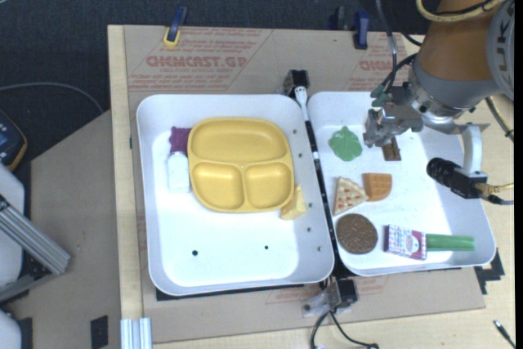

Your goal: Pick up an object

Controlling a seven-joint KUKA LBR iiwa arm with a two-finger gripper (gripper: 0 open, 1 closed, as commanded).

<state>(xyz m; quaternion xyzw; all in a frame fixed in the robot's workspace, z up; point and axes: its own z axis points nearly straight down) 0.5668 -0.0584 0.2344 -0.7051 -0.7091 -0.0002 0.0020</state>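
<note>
Whether the jaws stand open or closed cannot be told; the gripper (pixel 382 131) hangs low over the upper part of the right bin (pixel 482 233), with a small brown piece (pixel 391 149) right under its tip and the green leafy toy (pixel 346 144) just beside it to the left. Nothing is visibly held. Nearer the front lie a waffle wedge (pixel 350 194), an orange square (pixel 377 185), a brown round cookie (pixel 357 232) and a pink-labelled packet (pixel 406 242). The left bin (pixel 237 261) bears a yellow divided tray (pixel 240 163). My worry: the brown piece is small and flat, so it could slip out or get pushed aside
</note>
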